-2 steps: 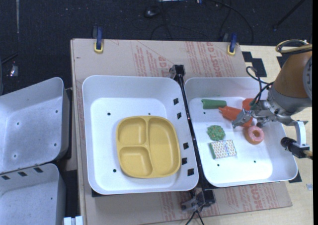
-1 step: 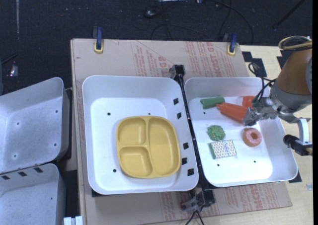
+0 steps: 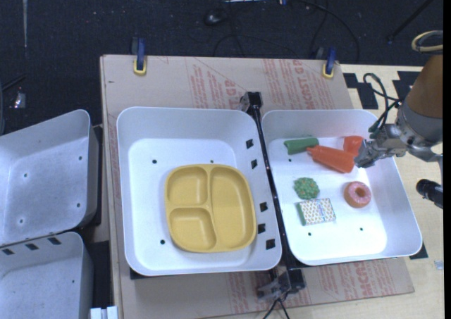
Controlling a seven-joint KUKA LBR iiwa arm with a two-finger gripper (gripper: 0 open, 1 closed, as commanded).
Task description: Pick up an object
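The arm (image 3: 423, 110) reaches in over the right bin (image 3: 394, 240), its gripper (image 3: 368, 153) low at the carrot's (image 3: 331, 158) right end; I cannot tell its state. The carrot lies lengthwise left-to-right, just below the green pod (image 3: 301, 144).

Gripper (image 3: 366, 154) crowds the right bin's (image 3: 394, 240) back corner among the orange pieces (image 3: 331, 158); bare floor lies open along its front, beneath the patterned block (image 3: 316, 211)

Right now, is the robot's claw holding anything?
Gripper: cannot be told; it sits low in the right bin, next to the carrot.
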